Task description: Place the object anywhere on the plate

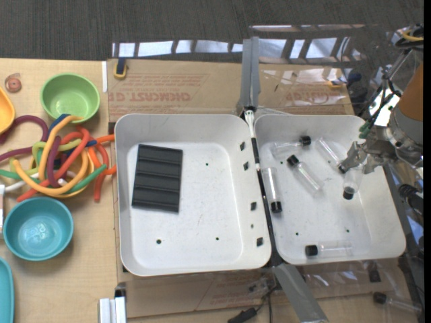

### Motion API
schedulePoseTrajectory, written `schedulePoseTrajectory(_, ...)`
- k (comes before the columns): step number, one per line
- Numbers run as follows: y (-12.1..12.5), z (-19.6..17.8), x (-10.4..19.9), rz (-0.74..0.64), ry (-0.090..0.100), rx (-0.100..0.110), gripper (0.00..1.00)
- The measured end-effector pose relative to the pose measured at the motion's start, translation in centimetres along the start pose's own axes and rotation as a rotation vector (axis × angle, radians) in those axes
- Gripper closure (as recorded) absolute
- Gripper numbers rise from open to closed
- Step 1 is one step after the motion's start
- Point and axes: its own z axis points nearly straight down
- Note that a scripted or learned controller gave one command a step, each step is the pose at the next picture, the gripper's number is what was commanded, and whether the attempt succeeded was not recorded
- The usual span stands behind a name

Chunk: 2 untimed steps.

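Observation:
The plate (157,178) is a black ribbed rectangle lying flat in the left part of the left bin (202,261). My gripper (355,167) hangs over the right side of the right bin (384,247), far right of the plate. A clear tube with a black cap (349,186) points down from between its fingers, cap end lowest, so the gripper looks shut on it. Whether the cap touches the bin floor is not visible.
Several more clear capped tubes lie in the right bin: one by the divider (273,192), one near the middle (304,172), one at the front (328,249). Bowls (69,98) and coloured cords (60,157) sit on the wooden table to the left.

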Motion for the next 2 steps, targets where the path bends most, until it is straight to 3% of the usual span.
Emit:
schedulePoseTrajectory(1, -6.7, 8.5, -2.2, -0.223, 0.001, -0.002, 1.00)
schedulePoseTrajectory(2, -6.2, 3.2, -5.9, -0.207, 0.001, -0.002, 1.00)
